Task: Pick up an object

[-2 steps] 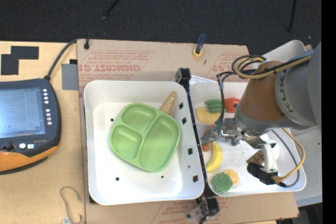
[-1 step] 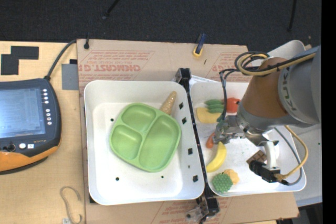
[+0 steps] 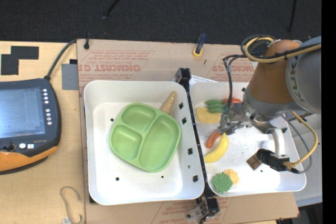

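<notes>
My gripper (image 3: 227, 124) hangs over the left half of the right bin (image 3: 294, 182), reaching down among the toy food. Just below it lie a yellow banana (image 3: 218, 149) and a small red-orange piece (image 3: 212, 139). To its left sits a pale yellow piece (image 3: 207, 116), with a green item (image 3: 214, 105) and an orange-red bit (image 3: 234, 100) above it. Nothing can be seen held in the gripper.
A green knobby ball (image 3: 221, 182) with a yellow piece (image 3: 232, 177) lies at the right bin's front, a small brown block (image 3: 253, 162) nearby. The left bin (image 3: 97, 165) holds a green divided plate (image 3: 146, 136) and a tan cone (image 3: 168, 103). A tablet (image 3: 23, 115) rests far left.
</notes>
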Controlling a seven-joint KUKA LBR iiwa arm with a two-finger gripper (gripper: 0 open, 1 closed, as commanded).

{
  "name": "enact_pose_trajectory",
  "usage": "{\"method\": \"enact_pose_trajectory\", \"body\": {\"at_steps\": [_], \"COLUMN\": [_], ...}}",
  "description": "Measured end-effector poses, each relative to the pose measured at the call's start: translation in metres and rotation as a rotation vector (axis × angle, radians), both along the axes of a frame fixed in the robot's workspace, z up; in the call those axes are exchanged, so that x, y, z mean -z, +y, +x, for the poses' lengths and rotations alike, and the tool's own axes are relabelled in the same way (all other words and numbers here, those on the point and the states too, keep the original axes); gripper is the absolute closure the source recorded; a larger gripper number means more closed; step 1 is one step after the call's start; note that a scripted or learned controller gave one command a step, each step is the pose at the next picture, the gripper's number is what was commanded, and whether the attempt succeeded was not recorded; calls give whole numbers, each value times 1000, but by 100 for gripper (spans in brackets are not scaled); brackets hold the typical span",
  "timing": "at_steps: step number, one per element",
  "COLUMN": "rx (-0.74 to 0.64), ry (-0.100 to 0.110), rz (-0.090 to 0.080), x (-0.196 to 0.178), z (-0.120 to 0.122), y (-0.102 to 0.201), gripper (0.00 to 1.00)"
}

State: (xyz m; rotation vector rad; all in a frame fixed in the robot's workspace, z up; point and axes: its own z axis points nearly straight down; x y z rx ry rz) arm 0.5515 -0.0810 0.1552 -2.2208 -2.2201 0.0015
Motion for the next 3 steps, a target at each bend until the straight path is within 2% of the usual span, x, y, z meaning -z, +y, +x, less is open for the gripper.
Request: {"method": "enact_pose_trajectory", "body": {"at_steps": [1, 2, 3], "rx": [0, 0, -4], "ry": [-1, 0, 0], "rz": [0, 0, 1], "x": [-54, -72, -63], "z": [10, 10, 34], "y": [1, 0, 53], "gripper": [100, 100, 100]}}
